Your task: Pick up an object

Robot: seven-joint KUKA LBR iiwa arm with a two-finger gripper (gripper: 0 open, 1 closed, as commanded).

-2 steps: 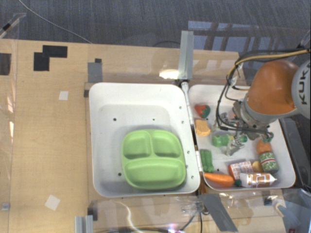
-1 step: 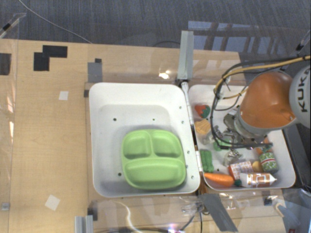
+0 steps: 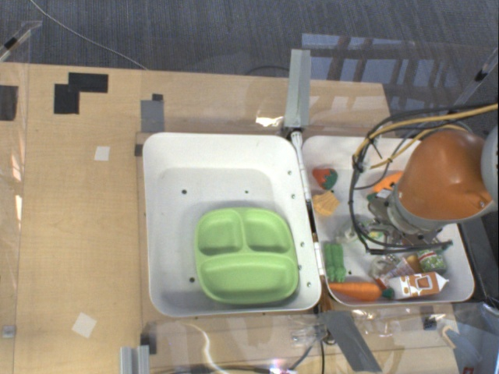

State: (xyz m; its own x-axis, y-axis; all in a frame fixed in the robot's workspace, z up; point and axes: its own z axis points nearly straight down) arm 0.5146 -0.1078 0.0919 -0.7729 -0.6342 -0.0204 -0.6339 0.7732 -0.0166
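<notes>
Two white bins side by side on the bench (image 3: 78, 209). Left bin (image 3: 156, 209), well left of the jaws: one green plate (image 3: 246, 255) with three compartments, nothing in them. Right bin (image 3: 343, 150), down around the jaws: all the loose pickings, six countable. Up and left of the jaws, one red-and-green piece (image 3: 326, 178) and one tan piece (image 3: 326, 202) just below it. Lower left, one green block (image 3: 335, 262). Nearest the front rim, one carrot (image 3: 357, 291), touching one carton (image 3: 417, 284). Just above the jaws, one orange bit (image 3: 386, 183), half covered by cables (image 3: 360, 209). Arm (image 3: 444, 174) low over the right bin, orange band hiding the jaws; spread or pressed together, no telling. More clutter by the carton, under the wrist, too hidden to name.
</notes>
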